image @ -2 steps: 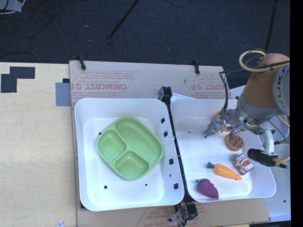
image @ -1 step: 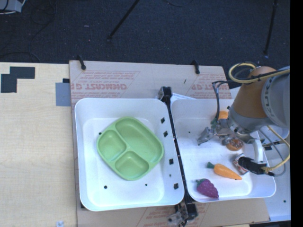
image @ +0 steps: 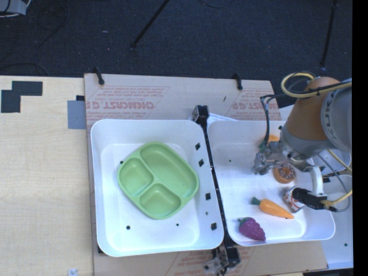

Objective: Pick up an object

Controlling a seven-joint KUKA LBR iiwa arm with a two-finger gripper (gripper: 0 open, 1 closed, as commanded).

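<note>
Two shallow white bins sit side by side on the desk, over a sheet of printed cardboard [image: 138, 99]. The left bin [image: 109, 223] holds one green divided plate [image: 158, 180] with three compartments, lying near the bin's middle with bare white floor all round it, widest along the near edge. The right bin [image: 238, 154] holds four things, all crowded toward its near right corner: one orange toy carrot [image: 272, 208], one purple bunch of toy grapes [image: 252, 229] near the near edge, one round orange-brown item [image: 284, 173] by the right wall, and one small dark-and-white item [image: 295, 198] too blurred to name. The far left part of this bin is bare.

The arm [image: 313, 119] reaches in over the right bin's far right corner. Its end effector [image: 263, 163] hangs low just beside the round item; whether its jaws stand wide or narrow I cannot tell, and nothing shows between them.

Pale wood desk top [image: 40, 183] spreads to the left; dark carpet [image: 172, 27] lies beyond the far edge.
</note>
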